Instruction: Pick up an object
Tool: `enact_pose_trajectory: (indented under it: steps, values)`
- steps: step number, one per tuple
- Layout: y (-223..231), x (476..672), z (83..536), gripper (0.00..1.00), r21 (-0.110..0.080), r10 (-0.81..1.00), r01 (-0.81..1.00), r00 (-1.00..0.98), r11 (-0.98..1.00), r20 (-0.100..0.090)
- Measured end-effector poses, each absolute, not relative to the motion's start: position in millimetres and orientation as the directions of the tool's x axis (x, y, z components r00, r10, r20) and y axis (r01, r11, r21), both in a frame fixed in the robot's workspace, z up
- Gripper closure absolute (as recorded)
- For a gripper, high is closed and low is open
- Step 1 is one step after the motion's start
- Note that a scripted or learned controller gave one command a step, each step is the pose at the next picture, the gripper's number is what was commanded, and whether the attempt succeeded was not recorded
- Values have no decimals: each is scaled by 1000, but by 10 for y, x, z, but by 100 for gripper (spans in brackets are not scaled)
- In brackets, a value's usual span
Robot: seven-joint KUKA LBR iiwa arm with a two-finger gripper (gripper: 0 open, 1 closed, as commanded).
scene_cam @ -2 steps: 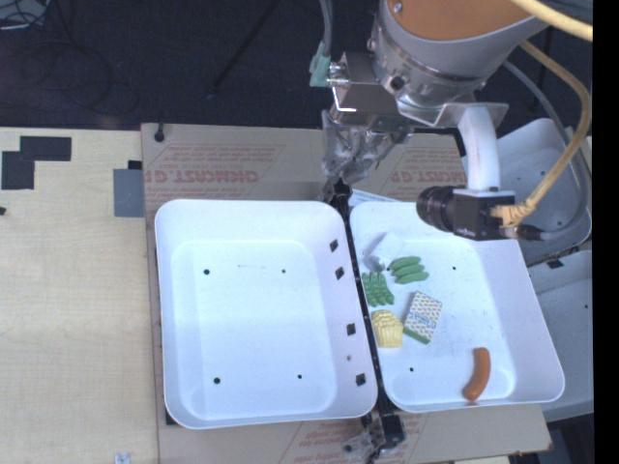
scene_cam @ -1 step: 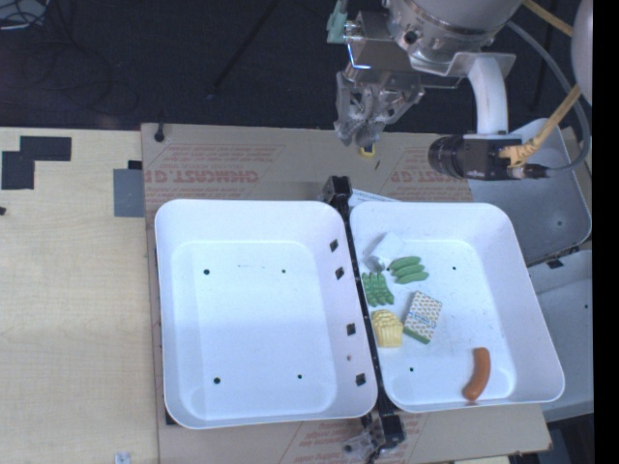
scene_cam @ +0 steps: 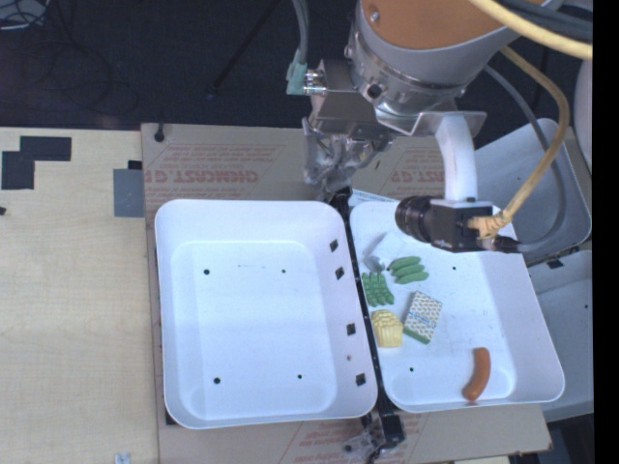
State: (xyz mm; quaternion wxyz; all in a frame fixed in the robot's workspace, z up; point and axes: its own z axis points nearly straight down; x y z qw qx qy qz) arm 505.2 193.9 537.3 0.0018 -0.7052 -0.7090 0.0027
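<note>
**Gripper raised over the far rim between the bins, with all candidate objects lying toward the viewer in the right bin.**

From left to right: the left bin (scene_cam: 251,312) presents a bare white floor; the gripper (scene_cam: 334,167) hangs above the far end of the divide between the bins, and whether its jaws are apart or together cannot be told from this view. In the right bin (scene_cam: 522,356), near the shared wall, lie a dark green ridged piece (scene_cam: 376,287), a toy corn cob (scene_cam: 387,329), a bright green pea pod (scene_cam: 407,269) and a small patterned block (scene_cam: 422,316); an orange toy sausage (scene_cam: 477,374) lies apart near the front right corner, its long axis running roughly front to back. The nearest candidates, probably the ridged piece and pea pod, lie toward the viewer and slightly right of the gripper.
</note>
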Motion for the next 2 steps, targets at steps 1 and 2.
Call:
enact_pose_trajectory:
  steps: [1,2]
  values:
    - [2404,4739,5370,100,-7,1000,1000,-6,6,-1]
    - [2386,4749,5367,0,-7,1000,1000,-3,3,-3]
